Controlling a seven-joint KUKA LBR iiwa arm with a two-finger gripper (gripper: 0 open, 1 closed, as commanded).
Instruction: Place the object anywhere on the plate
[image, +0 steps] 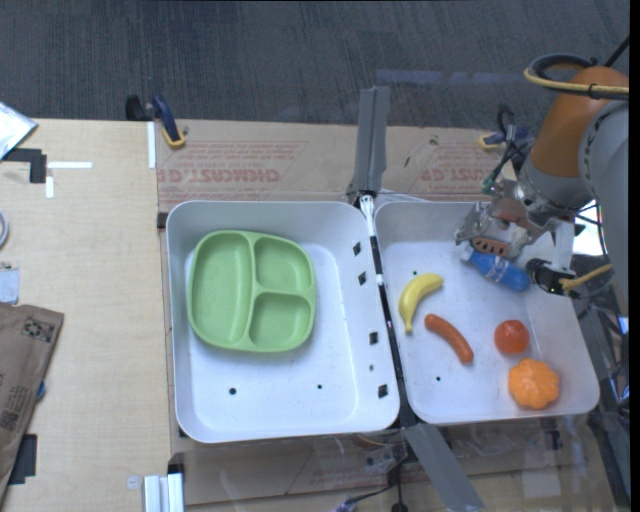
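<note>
A green divided plate (252, 291) lies in the left bin (270, 410), toward its upper left. The right bin (440, 395) holds a yellow banana (417, 297), a red-orange sausage (449, 337), a red tomato (512, 336), an orange (534, 384) and a small blue object (500, 270). My gripper (487, 243) hangs low over the right bin's upper right part, directly above and touching or nearly touching the blue object. The gripper body hides the top of that object.
A grey divider (372, 150) stands between the bins at the back. Cardboard lines the bench behind both bins. Cables and the arm's wrist (560, 130) crowd the right bin's far right corner.
</note>
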